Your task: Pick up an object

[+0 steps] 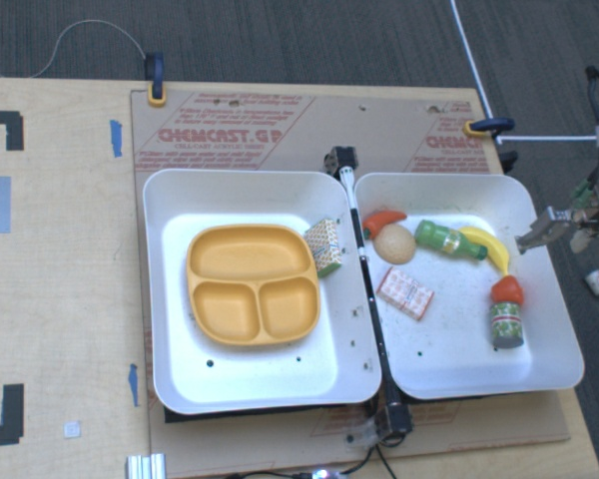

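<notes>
My gripper (541, 234) hovers at the right rim of the right bin (479, 367), with nothing seen in it. Inside that bin a yellow banana (489, 246) lies closest to the gripper, touching a green bottle (446, 239). To their left a beige round item (396, 244) sits against an orange-red item (384, 221). A red-and-white packet (406, 293) lies flat near the middle. A small green jar with a red top (506, 317) lies toward the right wall. A small patterned box (325, 245) rests in the left bin (170, 267).
A yellow three-section plate (252, 285) takes up most of the left bin, with the patterned box at its right edge. Both bins stand on a cardboard sheet (240, 133) held by clamps (156, 78). A thin white rod (464, 38) slants across the upper right.
</notes>
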Tool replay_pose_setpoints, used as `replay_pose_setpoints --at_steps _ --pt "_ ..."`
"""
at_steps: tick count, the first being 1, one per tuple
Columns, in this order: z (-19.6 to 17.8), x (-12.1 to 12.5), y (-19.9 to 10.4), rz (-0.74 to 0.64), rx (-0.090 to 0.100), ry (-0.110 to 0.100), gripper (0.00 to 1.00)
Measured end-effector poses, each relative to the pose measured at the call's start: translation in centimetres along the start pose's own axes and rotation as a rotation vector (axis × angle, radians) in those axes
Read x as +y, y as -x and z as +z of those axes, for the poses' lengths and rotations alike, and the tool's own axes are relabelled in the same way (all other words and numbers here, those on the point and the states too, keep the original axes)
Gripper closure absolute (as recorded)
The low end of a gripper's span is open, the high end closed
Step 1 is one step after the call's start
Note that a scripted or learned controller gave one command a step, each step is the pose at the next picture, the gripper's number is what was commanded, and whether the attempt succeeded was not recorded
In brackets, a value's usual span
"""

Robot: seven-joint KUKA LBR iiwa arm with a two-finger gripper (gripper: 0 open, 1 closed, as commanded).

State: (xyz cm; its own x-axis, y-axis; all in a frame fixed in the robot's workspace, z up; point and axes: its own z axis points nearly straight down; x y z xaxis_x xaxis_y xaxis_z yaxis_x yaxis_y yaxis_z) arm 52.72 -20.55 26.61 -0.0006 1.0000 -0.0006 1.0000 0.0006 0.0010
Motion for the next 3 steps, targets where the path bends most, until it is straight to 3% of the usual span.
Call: replay_pose_setpoints --at_steps 1,2,3 --pt "15.6 -3.7 -2.6 0.001 0.001 -0.002 0.0" --pt "14.5 -3.6 -2.5 0.001 -0.001 0.003 1.0" --pt "7.4 1.1 -9.5 -0.001 0.001 0.0 1.0"
